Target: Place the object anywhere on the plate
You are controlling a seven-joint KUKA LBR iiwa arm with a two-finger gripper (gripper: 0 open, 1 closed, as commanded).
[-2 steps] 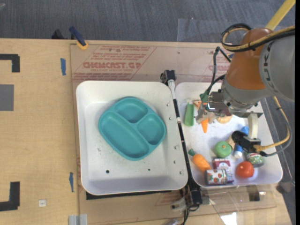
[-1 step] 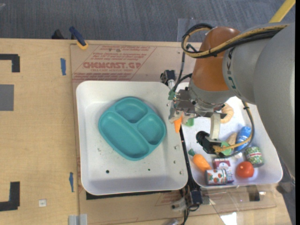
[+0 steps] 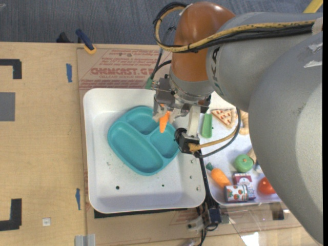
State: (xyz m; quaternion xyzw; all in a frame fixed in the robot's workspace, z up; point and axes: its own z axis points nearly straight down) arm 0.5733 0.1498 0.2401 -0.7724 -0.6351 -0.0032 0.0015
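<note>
The grey arm (image 3: 271, 81) looms over tan cardboard (image 3: 41, 137) and blue-grey carpet (image 3: 102, 6) — its gripper (image 3: 164, 118) pinching a small orange carrot (image 3: 163, 122) above the teal divided plate (image 3: 141, 142) in the left white bin (image 3: 97, 152).

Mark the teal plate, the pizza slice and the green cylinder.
teal plate (image 3: 134, 148): camera view, floor of its large compartment.
pizza slice (image 3: 224, 117): camera view, middle of the slice.
green cylinder (image 3: 206, 125): camera view, mid-body.

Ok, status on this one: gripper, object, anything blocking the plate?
Gripper over the teal plate, shut on small orange carrot. Carrot not yet released. Plate compartments clear, nothing blocking.
</note>
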